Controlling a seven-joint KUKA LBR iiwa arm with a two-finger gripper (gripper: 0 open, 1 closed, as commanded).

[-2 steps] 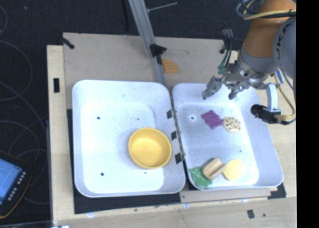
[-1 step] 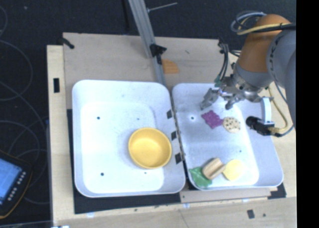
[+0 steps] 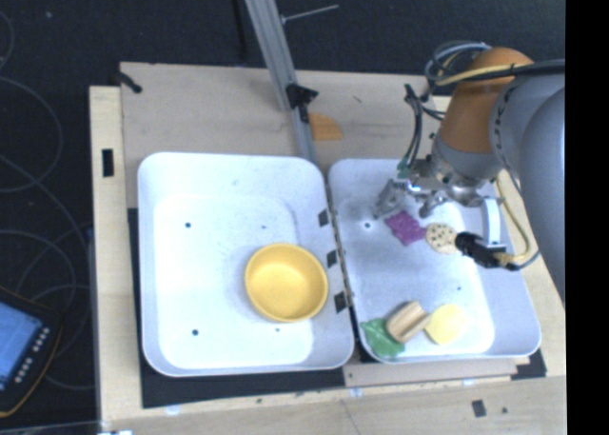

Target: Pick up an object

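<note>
Starting at the near edge of the right bin (image 3: 476, 290), a green piece (image 3: 379, 338), a tan block (image 3: 404, 320) and a yellow lump (image 3: 446, 325) lie bunched together, well apart from the arm. Farther in, a purple object (image 3: 404, 227) lies just below the jaws (image 3: 411, 197), its long axis slanting down toward the right, with a small speckled disc (image 3: 439, 236) beside it. I judge purple the nearest target. Whether the jaws are spread I cannot tell.

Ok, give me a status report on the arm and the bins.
Gripper over right bin, above purple block; nothing seen held. Beige block, yellow piece at near edge. Yellow bowl in left bin.
</note>
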